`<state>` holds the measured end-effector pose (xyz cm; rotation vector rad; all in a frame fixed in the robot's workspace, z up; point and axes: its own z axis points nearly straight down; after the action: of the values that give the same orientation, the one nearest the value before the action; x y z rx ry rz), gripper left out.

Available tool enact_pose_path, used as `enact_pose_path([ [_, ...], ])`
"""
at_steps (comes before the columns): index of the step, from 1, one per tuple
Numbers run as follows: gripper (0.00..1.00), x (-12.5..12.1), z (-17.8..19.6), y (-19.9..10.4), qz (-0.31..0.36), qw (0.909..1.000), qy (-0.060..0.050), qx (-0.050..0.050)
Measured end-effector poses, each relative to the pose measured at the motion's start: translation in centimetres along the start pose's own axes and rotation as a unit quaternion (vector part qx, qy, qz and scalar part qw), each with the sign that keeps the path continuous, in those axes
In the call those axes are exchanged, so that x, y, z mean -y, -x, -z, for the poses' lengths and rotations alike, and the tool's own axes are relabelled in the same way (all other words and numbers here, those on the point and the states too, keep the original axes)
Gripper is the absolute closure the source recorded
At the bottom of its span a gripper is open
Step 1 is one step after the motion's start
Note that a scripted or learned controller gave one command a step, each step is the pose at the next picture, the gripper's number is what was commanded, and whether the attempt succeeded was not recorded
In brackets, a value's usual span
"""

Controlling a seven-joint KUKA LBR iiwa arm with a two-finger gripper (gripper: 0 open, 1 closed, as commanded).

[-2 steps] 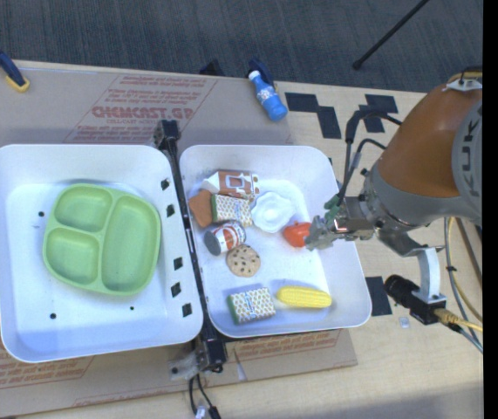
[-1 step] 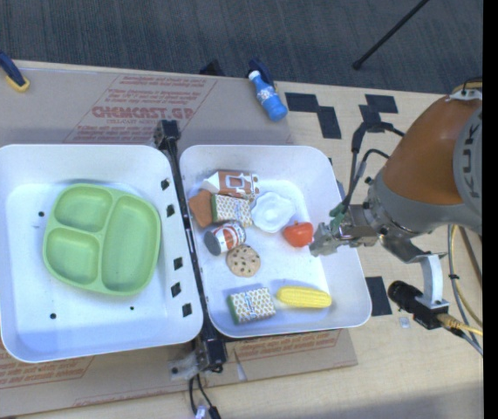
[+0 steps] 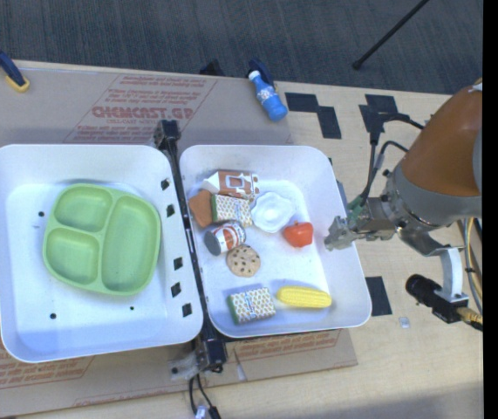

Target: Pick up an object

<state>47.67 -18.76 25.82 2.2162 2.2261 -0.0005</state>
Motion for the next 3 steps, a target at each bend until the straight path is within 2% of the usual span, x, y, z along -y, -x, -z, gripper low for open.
enact_pose_path([
  [1,1.0,0.1,-1.5,2.4,0.0,1.0,-0.002,-0.001],
  [2,1.0,0.0,-0.3,2.4,0.001,1.0,0.001,0.0],
  [3,1.0,0.0,-1.2,2.3,0.001,1.0,-0.001,-0.001],
])
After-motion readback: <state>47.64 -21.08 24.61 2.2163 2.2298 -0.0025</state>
